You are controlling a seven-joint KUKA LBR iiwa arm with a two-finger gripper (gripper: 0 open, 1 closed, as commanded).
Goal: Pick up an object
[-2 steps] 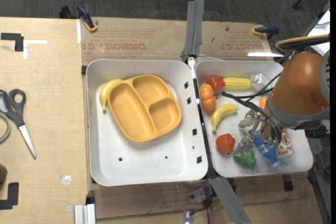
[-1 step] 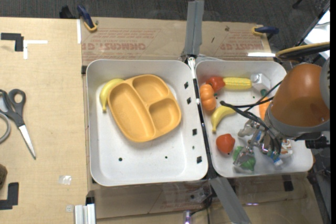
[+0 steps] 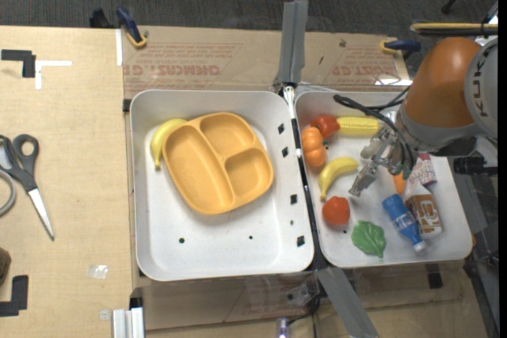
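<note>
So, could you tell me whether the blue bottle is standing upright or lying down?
Lying down: the blue bottle rests lengthwise on the right bin's floor.

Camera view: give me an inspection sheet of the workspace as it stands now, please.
Surface: two white bins side by side, left bin and right bin, on a wooden bench.
Job's things: right bin holds corn, pepper, orange, banana, tomato, green leaf, blue bottle, brown can.
Clutter: left bin holds a yellow divided plate with a second banana at its edge; scissors on the bench.
Grippers: gripper low over the right bin, beside the banana; nothing seen between the jaws.
Cables: black cable at the wrist.
Surroundings: cardboard, blue clamps, dark carpet.
</note>
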